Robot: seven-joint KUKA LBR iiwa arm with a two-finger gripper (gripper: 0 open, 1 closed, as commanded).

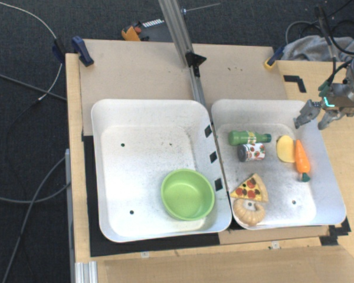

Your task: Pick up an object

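Arm (pixel 349 93) cut off by the right edge, with just the wrist end and gripper (pixel 316 118) inside the frame. Fingers (pixel 304 115) too small and dark to judge as spread or closed. Label on the small can (pixel 252 152) too small to read. Near wall of the right bin (pixel 324 175) partly hidden behind the donut (pixel 248 212), which overlaps the rim. Lower edge of the pizza slice (pixel 250 188) touching or overlapping the donut, impossible to tell which. Grey cloth bundle (pixel 310 46) at upper right partly hidden by cables and cropped by the edge. Floor cables (pixel 23 87) running out of frame on the left.
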